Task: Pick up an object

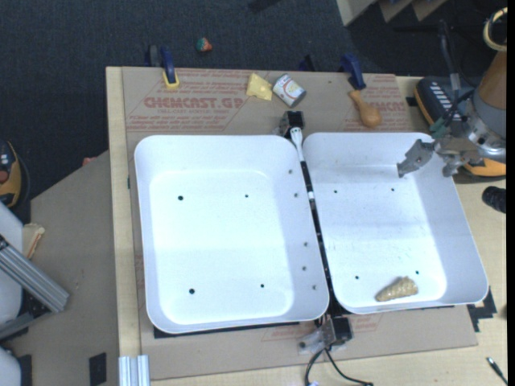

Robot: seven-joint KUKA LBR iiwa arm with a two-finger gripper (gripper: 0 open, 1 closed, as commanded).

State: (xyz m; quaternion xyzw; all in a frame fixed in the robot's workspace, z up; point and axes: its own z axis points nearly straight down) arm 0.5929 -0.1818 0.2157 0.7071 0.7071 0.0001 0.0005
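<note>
Camera view, looking down at a slant. Two white bins sit side by side on the counter (241, 99), which carries a brown sheet printed with red lettering. Left bin (153, 240): bare white floor with a few small dark dots. Right bin (451, 240): one tan, cone-shaped object (397, 289) lying on its side near the front wall, right of centre.

The arm (491, 107) comes in from the right, over the right bin's far right corner. Pincer (418, 158) hangs above that corner, well apart from the tan object. Nothing between its fingers; how far they stand apart, cannot tell.

Behind the bins on the counter: a yellow piece (259, 88), a small white box (289, 90), a wooden-looking handle (366, 111), and blue clamps (167, 64) at the back edge.
</note>
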